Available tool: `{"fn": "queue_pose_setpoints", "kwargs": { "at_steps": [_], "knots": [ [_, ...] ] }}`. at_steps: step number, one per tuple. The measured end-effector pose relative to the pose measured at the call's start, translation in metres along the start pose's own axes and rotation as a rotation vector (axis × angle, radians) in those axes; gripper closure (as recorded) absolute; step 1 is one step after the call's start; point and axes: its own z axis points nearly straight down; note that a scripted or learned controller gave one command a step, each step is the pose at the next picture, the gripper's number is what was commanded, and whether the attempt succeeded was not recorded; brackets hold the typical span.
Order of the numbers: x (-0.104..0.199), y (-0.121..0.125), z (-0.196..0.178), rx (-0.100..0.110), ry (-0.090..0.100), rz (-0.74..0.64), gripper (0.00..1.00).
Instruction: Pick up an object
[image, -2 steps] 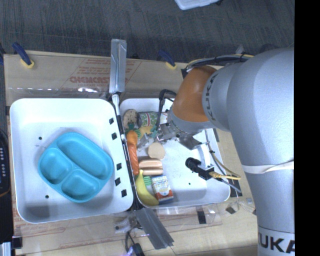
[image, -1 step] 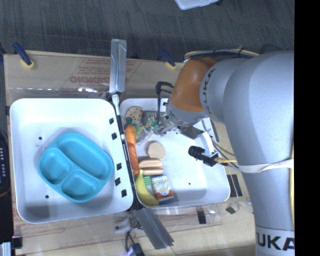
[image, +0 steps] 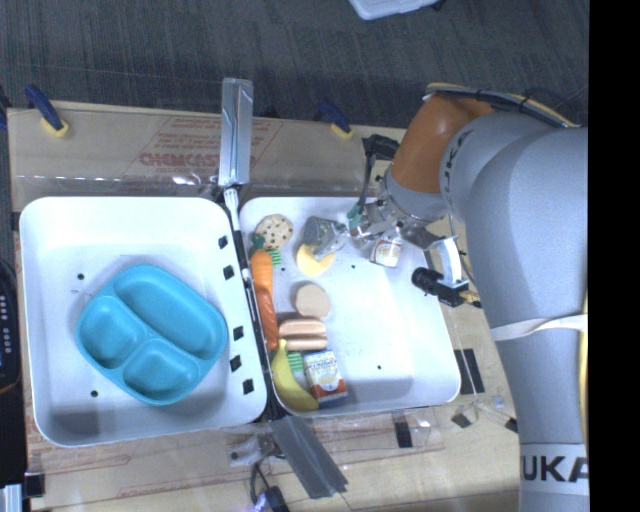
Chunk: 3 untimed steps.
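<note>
Object to pick: nothing is chosen yet. Largest first, the arm (image: 520, 250) fills the right of the frame. The right bin (image: 420, 340) holds the food toys at centre. The blue tray (image: 150, 330) sits in the left bin (image: 50, 250). The gripper (image: 365, 235) hangs at the right bin's upper part; whether it is apart or together, I cannot tell. The yellow wedge (image: 316, 260) lies just left of it.

robot lab | clamped bench (image: 120, 130) | white bins (image: 40, 300) | toy food (image: 262, 275)
</note>
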Motion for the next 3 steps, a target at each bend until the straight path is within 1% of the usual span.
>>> {"fn": "queue_pose_setpoints", "kwargs": {
  "at_steps": [1,2,3],
  "knots": [
    [0.061,-0.018,0.003,0.007,-0.007,-0.249,0.0],
    [0.079,-0.087,0.003,0.006,-0.008,-0.205,0.0],
    [0.094,-0.146,0.003,0.006,-0.007,-0.125,0.0]
  ]
}}
